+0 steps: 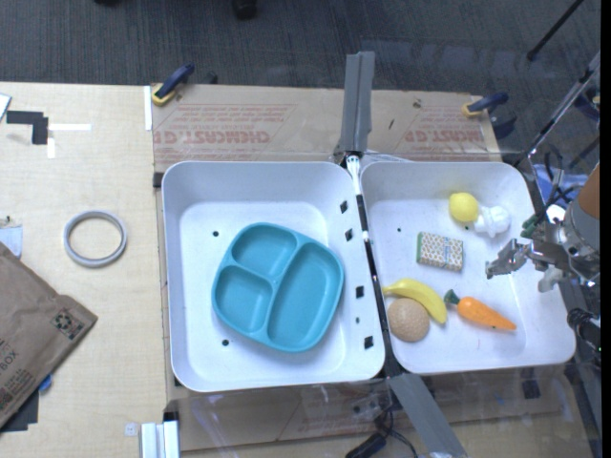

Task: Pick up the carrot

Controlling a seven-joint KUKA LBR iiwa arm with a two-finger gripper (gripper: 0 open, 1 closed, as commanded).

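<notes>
The orange carrot lies flat near the front of the right bin, its green stub end pointing left toward a banana. My gripper hangs over the right side of that bin, just above and to the right of the carrot in the view and apart from it. Nothing is visibly held in it.
The right bin also holds a yellow banana, a brown round item, a small patterned box, a lemon and a white object. A blue divided plate sits in the left bin. A tape ring lies on the bench.
</notes>
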